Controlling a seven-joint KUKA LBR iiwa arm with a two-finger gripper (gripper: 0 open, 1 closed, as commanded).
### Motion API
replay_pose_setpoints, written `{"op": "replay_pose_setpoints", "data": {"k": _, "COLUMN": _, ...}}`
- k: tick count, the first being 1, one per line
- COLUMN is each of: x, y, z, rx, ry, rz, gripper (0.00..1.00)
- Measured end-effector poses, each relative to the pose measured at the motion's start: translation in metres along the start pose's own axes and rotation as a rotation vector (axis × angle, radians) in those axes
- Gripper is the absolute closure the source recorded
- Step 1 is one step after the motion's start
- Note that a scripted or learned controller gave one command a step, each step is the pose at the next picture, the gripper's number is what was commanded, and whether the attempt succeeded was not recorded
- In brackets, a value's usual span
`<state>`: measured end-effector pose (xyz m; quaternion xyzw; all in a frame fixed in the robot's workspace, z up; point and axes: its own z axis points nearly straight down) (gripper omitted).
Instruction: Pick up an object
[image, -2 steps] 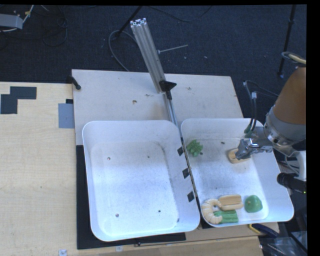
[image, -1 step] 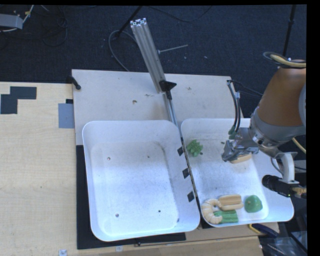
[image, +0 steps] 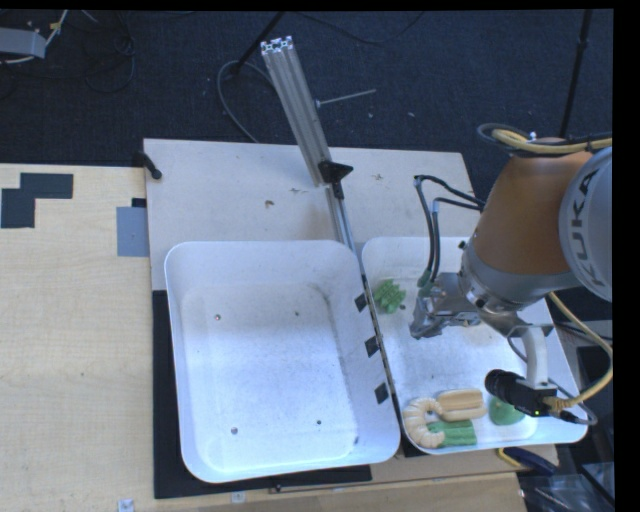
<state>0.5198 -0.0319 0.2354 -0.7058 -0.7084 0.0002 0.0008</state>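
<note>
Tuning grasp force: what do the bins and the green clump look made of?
Bins: likely thin moulded plastic, white and matte, with rounded corners and a rolled rim. Green clump: leafy and ragged, probably soft plastic or fabric; too small to be sure.

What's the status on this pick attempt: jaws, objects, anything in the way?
Gripper low in right bin, jaw state unreadable. Green leafy piece just beside it, not held. Tan piece, green block and cream ring clustered at near rim. Nothing blocking.

Bright, even light from above; the two white bins (image: 270, 370) glare slightly, washing out detail. Soft shadows fall beneath the arm (image: 540, 235). The far floor stays dim; focus is mildly soft throughout.
</note>
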Motion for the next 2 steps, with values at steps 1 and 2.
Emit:
{"op": "replay_pose_setpoints", "data": {"k": 1, "x": 0.052, "y": 0.001, "z": -0.002, "rx": -0.001, "ry": -0.001, "rz": 0.002, "gripper": 1.0}}
{"op": "replay_pose_setpoints", "data": {"k": 2, "x": 0.095, "y": -0.015, "z": 0.004, "rx": 0.0, "ry": 0.0, "rz": 0.001, "gripper": 1.0}}
